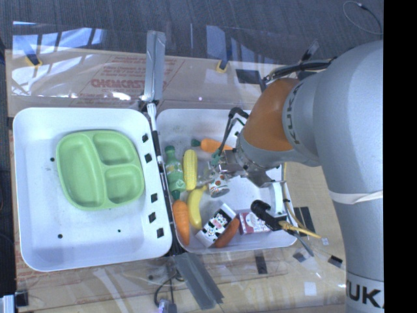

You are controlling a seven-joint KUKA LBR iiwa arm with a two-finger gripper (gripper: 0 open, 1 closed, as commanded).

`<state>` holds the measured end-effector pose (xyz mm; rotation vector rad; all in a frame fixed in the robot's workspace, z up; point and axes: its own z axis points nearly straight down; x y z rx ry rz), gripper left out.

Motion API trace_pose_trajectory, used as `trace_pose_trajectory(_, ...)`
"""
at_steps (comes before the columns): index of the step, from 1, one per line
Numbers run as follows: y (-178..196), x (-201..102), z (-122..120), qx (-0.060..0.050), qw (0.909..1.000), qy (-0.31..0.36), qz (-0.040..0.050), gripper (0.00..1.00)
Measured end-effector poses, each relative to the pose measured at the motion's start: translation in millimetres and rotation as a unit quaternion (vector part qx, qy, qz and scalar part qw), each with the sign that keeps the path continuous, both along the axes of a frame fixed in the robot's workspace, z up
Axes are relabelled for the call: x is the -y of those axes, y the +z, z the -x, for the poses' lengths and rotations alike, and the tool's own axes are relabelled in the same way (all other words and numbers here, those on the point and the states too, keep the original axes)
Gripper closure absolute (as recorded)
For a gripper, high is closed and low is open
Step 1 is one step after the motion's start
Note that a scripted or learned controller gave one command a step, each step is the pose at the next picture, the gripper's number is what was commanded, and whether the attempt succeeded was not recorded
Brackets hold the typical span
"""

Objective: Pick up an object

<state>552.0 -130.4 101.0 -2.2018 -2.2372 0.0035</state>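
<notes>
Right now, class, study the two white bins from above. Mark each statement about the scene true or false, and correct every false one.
1. The green divided plate lies in the left bin. True.
2. The corn cob lies on the green divided plate. False: it lies in the right bin.
3. The gripper is above the right bin. True.
4. The banana lies outside both bins. False: it lies in the right bin, beside the carrot.
</notes>
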Motion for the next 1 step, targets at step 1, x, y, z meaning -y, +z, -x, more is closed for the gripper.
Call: trace_pose_trajectory(1, 90.9, -65.9, -21.0, 0.001, 1.0, 0.01, -0.0003, 1.0)
